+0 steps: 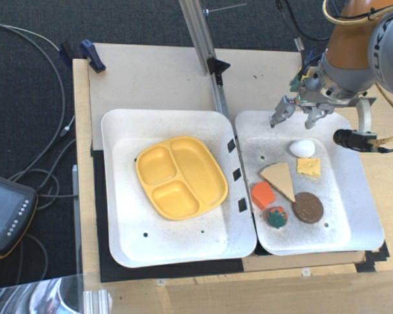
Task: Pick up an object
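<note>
- Camera view: two shallow white bins are seen side by side on the tabletop (150,70), the left bin (118,129) and the right bin (360,201), their inner edges touching.
- One yellow divided plate (180,176) with three compartments is seen lying flat in the left bin, near its middle.
- Six small objects are counted in the right bin.
- One white egg-shaped piece (302,148) is placed toward the far side, with one yellow square block (308,167) just beside it on the near side.
- One tan wedge (280,179) is laid near the bin's middle, touching one orange block (263,194) at its left.
- One brown round cookie (308,208) is set at the wedge's near right corner.
- One small green and red piece (276,216) is found nearest the front edge, just beside the cookie and the orange block.
- One grey arm (360,38) with an orange band is seen reaching in from the right.
- One claw (300,114) is held above the far edge of the right bin, its two fingers spread apart, with nothing between them.
- The claw is positioned just beyond the egg-shaped piece and apart from all six objects.
- One metal pole (200,25) is seen rising behind the bins.
</note>
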Robot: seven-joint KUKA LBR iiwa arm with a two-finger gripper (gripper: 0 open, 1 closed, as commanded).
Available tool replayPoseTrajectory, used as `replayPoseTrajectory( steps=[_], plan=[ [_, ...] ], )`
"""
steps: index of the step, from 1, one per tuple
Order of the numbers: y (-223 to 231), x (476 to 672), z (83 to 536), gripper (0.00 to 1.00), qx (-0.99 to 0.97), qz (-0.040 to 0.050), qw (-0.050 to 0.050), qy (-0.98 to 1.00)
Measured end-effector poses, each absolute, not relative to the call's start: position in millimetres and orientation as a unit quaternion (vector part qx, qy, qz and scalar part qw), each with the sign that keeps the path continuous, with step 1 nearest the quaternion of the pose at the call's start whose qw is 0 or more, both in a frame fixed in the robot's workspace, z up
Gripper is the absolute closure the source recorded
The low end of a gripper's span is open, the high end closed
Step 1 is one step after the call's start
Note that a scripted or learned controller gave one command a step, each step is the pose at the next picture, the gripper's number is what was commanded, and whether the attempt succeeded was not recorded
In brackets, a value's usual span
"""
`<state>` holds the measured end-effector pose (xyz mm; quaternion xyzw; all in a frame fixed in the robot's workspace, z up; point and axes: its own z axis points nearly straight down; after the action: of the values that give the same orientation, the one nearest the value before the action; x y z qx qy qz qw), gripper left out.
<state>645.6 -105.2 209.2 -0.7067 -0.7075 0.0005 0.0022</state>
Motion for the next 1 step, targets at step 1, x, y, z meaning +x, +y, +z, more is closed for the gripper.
replayPoseTrajectory(
  steps=[1],
  plan=[
    [-105.3, 645.6, 209.2, 0.00, -0.707, 0.0008, 0.002, -0.708]
  ],
)
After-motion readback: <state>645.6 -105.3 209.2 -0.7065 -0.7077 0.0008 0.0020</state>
